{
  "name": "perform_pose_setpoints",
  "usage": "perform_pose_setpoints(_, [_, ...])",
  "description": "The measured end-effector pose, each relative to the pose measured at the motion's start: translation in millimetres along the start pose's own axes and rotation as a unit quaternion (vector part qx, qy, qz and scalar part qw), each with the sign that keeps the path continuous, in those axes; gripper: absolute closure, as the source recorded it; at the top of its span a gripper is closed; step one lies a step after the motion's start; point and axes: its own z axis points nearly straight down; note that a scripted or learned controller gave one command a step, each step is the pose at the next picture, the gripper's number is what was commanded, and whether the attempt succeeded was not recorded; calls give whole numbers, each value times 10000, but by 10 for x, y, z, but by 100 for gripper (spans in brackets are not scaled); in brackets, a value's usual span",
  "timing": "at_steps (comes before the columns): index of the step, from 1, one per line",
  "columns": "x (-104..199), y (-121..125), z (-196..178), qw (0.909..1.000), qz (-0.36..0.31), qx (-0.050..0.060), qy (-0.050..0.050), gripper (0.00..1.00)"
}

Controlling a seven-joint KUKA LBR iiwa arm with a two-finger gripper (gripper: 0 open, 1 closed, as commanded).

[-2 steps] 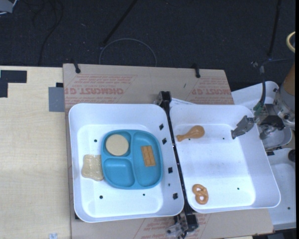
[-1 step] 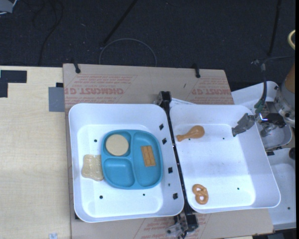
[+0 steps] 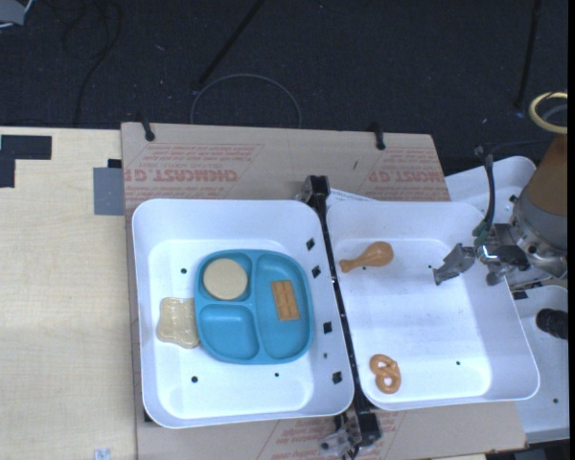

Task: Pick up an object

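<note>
The end effector (image 3: 463, 264) is hovering with fingers apart, gripping nothing; the drumstick (image 3: 367, 256) is lying well to its left.

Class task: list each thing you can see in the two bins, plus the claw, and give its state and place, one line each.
Blue tray: flat in the left bin.
Round cracker: lying in the tray's upper left compartment.
Rectangular cracker: lying in the tray's right compartment.
Pale toast piece: beside the tray's left edge.
Drumstick: lying in the right bin.
Pretzel: lying in the right bin.
Claw: over the right bin, holding nothing.
</note>
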Motion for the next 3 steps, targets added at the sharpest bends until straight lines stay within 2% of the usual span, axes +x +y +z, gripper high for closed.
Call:
perform_pose_setpoints(2, [-94,-45,1004,10000,1,-2,2,0])
perform_pose_setpoints(3, [-107,-41,873,10000,19,-16,-2,100])
